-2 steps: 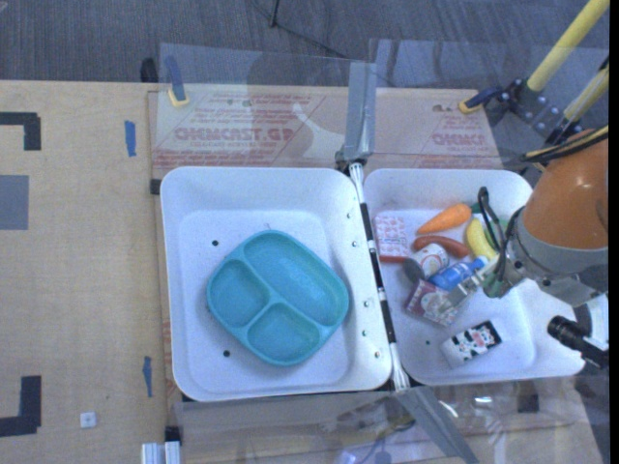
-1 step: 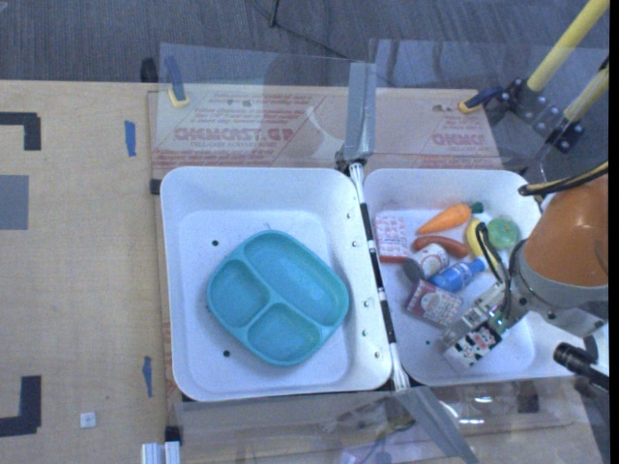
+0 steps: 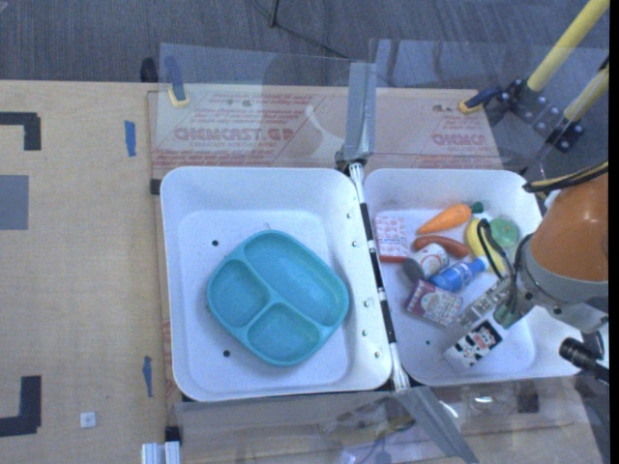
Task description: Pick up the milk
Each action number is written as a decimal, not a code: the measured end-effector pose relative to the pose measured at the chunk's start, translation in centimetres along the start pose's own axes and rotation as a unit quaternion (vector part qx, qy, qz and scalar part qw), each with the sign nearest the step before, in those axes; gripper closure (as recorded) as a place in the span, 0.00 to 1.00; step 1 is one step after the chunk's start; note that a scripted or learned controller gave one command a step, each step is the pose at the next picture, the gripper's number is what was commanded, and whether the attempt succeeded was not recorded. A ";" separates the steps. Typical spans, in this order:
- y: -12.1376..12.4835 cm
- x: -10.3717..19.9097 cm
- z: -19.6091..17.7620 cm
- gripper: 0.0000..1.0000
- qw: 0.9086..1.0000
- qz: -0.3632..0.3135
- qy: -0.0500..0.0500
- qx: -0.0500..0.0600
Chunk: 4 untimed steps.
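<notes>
- Clearly the milk (image 3: 474, 342), a small white carton with black patches, lies tilted in the right-hand bin (image 3: 426, 184), near that bin's front edge and a little apart from the main heap of toy food.
- Just above it hangs the claw (image 3: 495, 303), at the end of the grey and orange arm (image 3: 573, 249); whether it is wide or narrow I cannot tell, as the metal parts blur together at this angle, and nothing shows clearly held.
- One risk, as I judge it: the carton lies askew, so a closing grip may catch a corner and squirt it sideways towards the bin's wall.
- Another: the flat brown packet (image 3: 433, 303) sits just beside the carton, and the blue bottle (image 3: 456, 275) is near; a descent slightly off towards the heap could pinch one of those instead, or nudge them into the milk.
- Further back lie the carrot (image 3: 443, 219) and a yellow and green piece (image 3: 488, 232), well enough apart to be safe.
- The left-hand bin (image 3: 193, 196) bears a blue divided plate (image 3: 278, 296), which plays no part in the danger.
</notes>
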State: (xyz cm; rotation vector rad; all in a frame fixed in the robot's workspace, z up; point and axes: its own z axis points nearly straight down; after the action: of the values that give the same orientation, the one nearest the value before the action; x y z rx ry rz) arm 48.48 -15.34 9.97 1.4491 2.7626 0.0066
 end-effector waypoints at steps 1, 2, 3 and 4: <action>5.6 8.6 -8.6 1.00 0.998 0.064 0.007 0.007; 5.6 8.6 -8.6 0.00 0.998 0.064 0.007 0.007; 1.9 3.4 -6.8 0.00 0.999 -0.047 0.009 0.006; 0.4 1.1 1.1 0.00 0.981 -0.194 0.006 0.002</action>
State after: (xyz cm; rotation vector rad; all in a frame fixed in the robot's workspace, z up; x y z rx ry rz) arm 48.25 -14.19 8.86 0.8896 3.0027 0.0036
